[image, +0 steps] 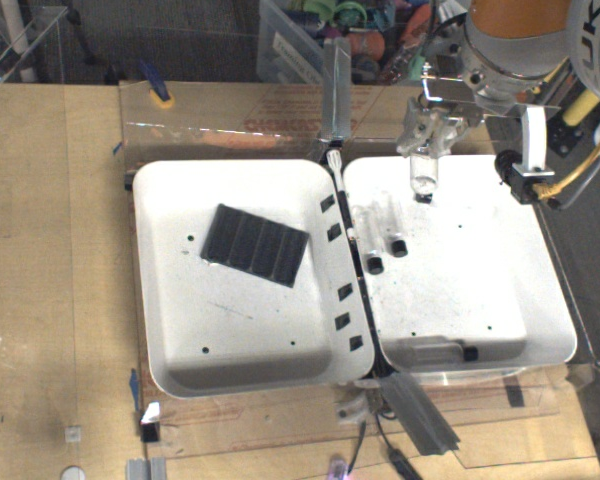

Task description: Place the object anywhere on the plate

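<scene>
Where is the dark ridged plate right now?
In the camera view, the dark ridged plate lies flat in the left white bin, nearer its far side and angled, just left of the divider between the bins.

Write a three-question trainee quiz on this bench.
1. True or false: the dark ribbed plate lies flat in the left bin.
2. The gripper hangs over: A) the left bin, B) the right bin, C) the bare bench.
3. What stands beyond the bins, at the top of the view?

Key: 1 true. 2 B. 3 a clear tub of colourful items.
</scene>
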`<control>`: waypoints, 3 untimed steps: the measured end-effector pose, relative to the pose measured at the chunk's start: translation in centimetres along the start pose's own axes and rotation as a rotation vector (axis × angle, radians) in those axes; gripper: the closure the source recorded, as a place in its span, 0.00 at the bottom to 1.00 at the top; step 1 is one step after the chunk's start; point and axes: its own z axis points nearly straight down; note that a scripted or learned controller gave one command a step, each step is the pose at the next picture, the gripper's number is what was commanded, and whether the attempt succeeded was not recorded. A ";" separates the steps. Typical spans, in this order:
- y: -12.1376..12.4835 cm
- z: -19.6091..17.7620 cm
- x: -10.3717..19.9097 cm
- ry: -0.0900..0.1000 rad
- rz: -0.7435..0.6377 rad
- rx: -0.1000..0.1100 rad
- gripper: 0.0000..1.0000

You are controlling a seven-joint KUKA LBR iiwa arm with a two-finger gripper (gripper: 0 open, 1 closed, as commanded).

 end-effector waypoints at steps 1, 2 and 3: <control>3.4 -1.7 1.6 -0.001 -0.082 -0.008 1.00; 3.5 -6.3 2.2 -0.002 -0.170 -0.009 1.00; 3.6 -2.2 -0.1 0.000 0.164 -0.001 1.00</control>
